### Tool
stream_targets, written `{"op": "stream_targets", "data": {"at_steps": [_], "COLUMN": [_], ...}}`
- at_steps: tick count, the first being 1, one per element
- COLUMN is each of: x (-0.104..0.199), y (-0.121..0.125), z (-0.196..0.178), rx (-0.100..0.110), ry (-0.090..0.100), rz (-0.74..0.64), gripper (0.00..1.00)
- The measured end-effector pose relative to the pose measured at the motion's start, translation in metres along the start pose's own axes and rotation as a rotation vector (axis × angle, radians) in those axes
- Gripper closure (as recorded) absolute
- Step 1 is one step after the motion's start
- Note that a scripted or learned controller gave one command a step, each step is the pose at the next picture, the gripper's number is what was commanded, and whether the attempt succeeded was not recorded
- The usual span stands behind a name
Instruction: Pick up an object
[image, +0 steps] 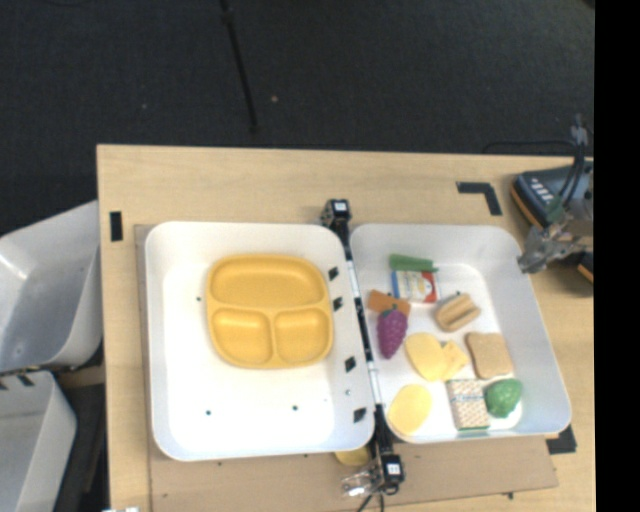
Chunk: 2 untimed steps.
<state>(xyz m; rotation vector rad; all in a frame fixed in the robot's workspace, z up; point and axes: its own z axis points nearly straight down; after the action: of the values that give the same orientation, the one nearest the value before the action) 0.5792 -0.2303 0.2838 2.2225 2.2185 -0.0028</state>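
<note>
The right bin (520, 300) holds several toy foods: a green, white and red packet (412, 278), a small orange piece (380, 300), purple grapes (391, 331), a brown bread roll (457, 312), a toast slice (489, 353), pale yellow crisps (435, 356), a yellow disc (410, 407), a cracker packet (466, 404) and a green vegetable (503, 397). My gripper (537, 255) hangs at the view's right edge, just over the right bin's outer rim, well apart from the foods. Nothing shows between its tips.
The left bin (180, 400) carries a yellow three-section plate (270, 308). A dark device (545, 192) lies on the wooden bench behind the gripper. Black clips (338, 211) run along the seam between the bins. White containers (45, 290) stand off the bench at the left.
</note>
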Motion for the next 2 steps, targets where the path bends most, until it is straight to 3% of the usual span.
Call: {"op": "stream_targets", "data": {"at_steps": [1, 2], "x": [0.055, 0.103], "y": [-0.010, -0.072], "z": [0.049, 0.091], "rx": [0.000, 0.005], "ry": [0.001, 0.004], "rz": [-0.004, 0.000], "gripper": [1.00, 1.00]}}
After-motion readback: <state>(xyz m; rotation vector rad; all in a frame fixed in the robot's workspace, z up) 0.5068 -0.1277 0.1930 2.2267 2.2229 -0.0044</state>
